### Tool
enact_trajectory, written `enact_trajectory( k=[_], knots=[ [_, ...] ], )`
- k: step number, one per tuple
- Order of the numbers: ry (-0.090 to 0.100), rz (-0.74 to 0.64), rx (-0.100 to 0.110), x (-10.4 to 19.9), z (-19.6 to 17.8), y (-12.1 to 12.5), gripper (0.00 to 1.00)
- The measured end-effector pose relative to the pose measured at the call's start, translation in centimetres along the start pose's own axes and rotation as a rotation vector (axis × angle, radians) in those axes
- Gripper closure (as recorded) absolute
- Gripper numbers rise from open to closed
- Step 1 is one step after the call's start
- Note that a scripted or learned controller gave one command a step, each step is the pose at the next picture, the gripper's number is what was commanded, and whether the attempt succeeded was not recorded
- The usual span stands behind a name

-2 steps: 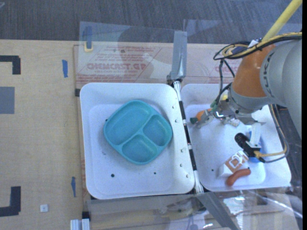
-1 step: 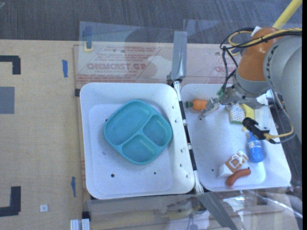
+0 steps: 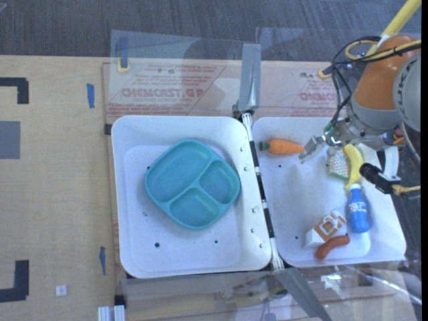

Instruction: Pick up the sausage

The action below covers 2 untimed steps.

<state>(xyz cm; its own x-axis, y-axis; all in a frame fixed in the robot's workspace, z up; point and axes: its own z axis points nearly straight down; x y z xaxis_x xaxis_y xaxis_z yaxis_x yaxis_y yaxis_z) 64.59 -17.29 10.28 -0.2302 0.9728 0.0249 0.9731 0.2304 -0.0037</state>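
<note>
- Jaws stand apart and hold nothing: the gripper (image 3: 317, 146) shows two metal fingers (image 3: 309, 154) splayed over the upper part of the right bin (image 3: 294, 199), tips just right of the carrot (image 3: 283, 147).
- Arm (image 3: 384, 92), grey with an orange band, reaches in from the right and hangs above the bin's top right corner (its wrist covers part of the bin's far rim).
- Sausage (image 3: 332, 247), reddish-brown, lies near the front edge of the right bin, its long axis slanting up toward the right; it touches or nearly touches the small carton (image 3: 326, 229) just above it and sits beside the foot of the blue bottle (image 3: 358, 212).
- Corn cob (image 3: 339, 166) and banana (image 3: 354, 162) lie under the wrist, well apart from the sausage.
- Left bin (image 3: 134, 246) carries a teal divided plate (image 3: 193, 183), not involved in the task.
- Step in hand, as judged: approach. The gripper is at the far end of the bin from the target, and no grasp has begun.
- Next move calls for travel toward the front of the bin, then turning the fingers across the sausage's short axis, and a descent that clears the carton and bottle (both crowd the target closely, so a finger could land on either).
</note>
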Motion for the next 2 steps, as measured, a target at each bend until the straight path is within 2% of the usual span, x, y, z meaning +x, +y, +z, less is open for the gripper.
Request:
enact_trajectory(
  k=[1, 2],
  knots=[
    [-0.028, -0.143, 0.001, 5.5, 1.7, 3.5, 0.00],
    [-0.022, -0.048, 0.004, -2.9, 1.7, 1.3, 0.00]
  ],
)
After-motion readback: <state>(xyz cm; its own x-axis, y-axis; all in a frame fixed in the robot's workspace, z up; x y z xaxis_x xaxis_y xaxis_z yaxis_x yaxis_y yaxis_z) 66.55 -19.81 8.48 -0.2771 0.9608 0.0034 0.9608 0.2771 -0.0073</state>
